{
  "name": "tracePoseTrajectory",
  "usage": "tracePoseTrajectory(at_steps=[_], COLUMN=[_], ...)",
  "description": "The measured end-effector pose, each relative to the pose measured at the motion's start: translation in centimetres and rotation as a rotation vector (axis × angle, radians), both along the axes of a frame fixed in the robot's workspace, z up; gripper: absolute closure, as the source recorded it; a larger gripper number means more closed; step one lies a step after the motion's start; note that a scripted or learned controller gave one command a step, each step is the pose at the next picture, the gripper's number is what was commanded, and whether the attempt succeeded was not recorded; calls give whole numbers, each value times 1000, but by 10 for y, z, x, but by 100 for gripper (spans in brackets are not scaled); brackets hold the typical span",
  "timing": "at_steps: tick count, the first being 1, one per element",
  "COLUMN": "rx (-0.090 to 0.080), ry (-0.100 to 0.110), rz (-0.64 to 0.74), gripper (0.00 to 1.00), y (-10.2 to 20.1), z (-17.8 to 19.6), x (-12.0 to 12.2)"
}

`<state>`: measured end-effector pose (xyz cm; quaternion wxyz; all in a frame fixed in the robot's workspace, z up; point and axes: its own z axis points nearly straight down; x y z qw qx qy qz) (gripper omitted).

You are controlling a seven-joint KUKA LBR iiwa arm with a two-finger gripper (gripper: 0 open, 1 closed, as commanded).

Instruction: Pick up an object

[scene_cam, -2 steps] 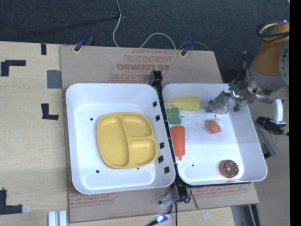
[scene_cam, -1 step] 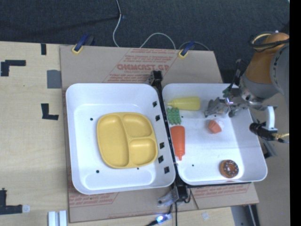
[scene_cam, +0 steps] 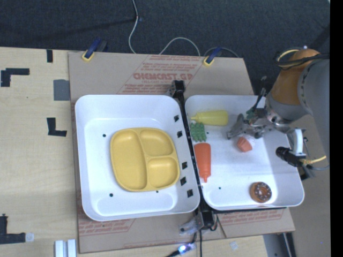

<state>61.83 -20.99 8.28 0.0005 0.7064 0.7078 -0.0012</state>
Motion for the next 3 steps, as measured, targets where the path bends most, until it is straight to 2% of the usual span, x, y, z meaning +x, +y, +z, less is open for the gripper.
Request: tracePoseTrajectory(at_steps=[1, 2, 3], rx=[-2, 1, 2], ry=[-4, -4, -2], rz=[1, 0, -1], gripper=[100, 100, 100], y=[0, -8, -12], z=[13, 68, 120], x=[1, 7, -2])
